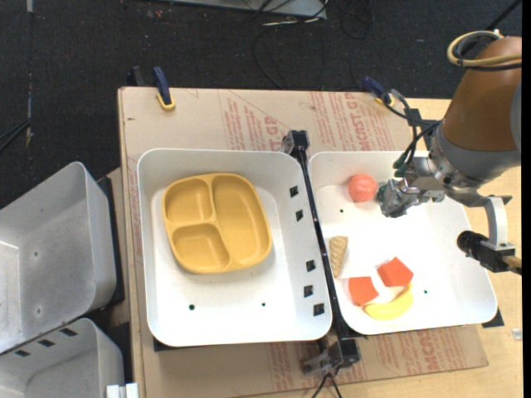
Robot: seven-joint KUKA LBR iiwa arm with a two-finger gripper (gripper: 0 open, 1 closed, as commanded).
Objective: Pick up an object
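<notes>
Nothing is being held yet; pick judged as not yet done, approach phase at most. Closest candidate is the pink ball, lying in the far-left part of the right bin, just beside the end effector on its left, slightly farther back. Contact between the two cannot be told. End effector state: cannot be told from this angle.

Other candidates are sitting nearer the front of the same bin: an orange block, a second orange block just left of it, a yellow banana-shaped piece touching both along the front, and a tan cone-like piece by the bin's left wall. All are lying well apart from the end effector.

Left bin is carrying a yellow divided plate. Both bins are resting on the counter.

Left to do: closing on an object and lifting it clear.
</notes>
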